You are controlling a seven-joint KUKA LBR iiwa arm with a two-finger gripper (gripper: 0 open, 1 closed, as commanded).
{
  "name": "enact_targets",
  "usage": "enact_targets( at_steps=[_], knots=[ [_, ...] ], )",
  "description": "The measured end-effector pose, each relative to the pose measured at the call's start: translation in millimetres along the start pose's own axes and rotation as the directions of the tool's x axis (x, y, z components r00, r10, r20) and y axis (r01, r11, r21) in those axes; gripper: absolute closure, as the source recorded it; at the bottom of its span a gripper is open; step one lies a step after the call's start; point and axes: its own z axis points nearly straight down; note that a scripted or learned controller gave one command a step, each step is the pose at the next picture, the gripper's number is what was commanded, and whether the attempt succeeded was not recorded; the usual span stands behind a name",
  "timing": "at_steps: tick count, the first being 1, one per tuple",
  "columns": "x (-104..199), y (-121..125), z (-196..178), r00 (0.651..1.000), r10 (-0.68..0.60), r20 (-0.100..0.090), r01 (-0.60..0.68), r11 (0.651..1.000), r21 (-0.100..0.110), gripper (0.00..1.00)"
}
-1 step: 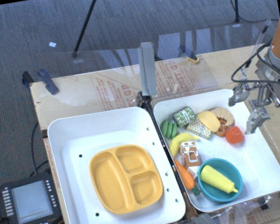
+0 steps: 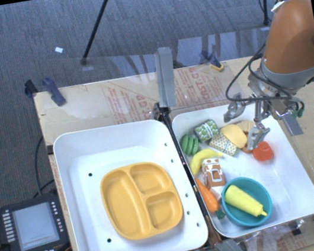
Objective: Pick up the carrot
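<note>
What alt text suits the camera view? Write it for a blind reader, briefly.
A grey arm's claw hangs over the right bin, above a red tomato, while the carrot lies apart at that bin's left edge, beside a blue bowl holding a corn cob. The left bin holds a yellow divided plate.

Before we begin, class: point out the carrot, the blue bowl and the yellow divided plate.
carrot [image 2: 208, 197], camera view, middle of its orange body, right bin's left wall.
blue bowl [image 2: 264, 191], camera view, bare right rim beside the corn cob.
yellow divided plate [image 2: 141, 200], camera view, the ridge where its compartments meet, left bin.
</note>
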Motion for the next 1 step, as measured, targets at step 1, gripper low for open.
enact_targets(
  at_steps=[1],
  knots=[
    [-10.5,70.2,23.4,0.997,0.079,0.001,-0.079,0.997,-0.001,0.0]
  ],
)
